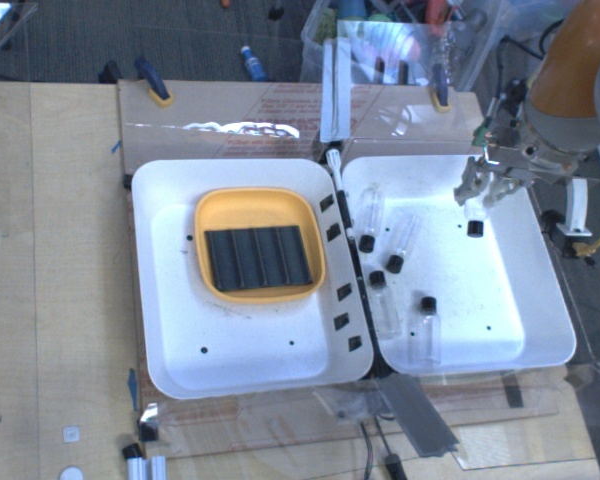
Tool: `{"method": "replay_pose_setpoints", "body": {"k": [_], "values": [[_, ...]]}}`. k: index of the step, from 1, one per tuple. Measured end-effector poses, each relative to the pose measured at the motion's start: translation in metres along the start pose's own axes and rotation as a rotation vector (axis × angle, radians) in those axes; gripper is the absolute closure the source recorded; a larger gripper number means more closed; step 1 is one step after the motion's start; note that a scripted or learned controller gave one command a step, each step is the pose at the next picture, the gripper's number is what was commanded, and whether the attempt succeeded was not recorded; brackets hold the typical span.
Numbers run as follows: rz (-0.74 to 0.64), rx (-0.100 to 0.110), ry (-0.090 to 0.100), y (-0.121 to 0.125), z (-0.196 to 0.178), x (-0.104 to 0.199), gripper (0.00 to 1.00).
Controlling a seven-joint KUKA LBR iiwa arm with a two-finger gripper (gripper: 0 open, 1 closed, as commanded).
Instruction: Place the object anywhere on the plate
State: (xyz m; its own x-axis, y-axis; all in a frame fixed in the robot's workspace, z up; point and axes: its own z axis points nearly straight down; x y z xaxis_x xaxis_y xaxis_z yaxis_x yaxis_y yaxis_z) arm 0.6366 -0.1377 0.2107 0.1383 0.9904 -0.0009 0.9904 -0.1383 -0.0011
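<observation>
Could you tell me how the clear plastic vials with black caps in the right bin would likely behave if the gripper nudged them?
The clear plastic vials with black caps lie on their sides, so they would probably roll. They look small and light, likely skidding across the smooth white right bin.

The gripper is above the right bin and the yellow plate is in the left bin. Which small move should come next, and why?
Probably lower the gripper toward the small black-capped vial just below it. Nothing is visible between its fingers, and the clear vials lie in the right bin, while the yellow plate in the left bin holds only a dark ribbed block.
</observation>
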Motion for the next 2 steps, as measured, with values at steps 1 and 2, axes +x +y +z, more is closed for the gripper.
{"method": "replay_pose_setpoints", "body": {"k": [1, 2], "values": [[-0.215, -0.005, -0.001, 0.032, -0.061, -0.006, 1.00], [-0.488, -0.001, 0.001, 0.033, -0.054, -0.017, 1.00]]}}
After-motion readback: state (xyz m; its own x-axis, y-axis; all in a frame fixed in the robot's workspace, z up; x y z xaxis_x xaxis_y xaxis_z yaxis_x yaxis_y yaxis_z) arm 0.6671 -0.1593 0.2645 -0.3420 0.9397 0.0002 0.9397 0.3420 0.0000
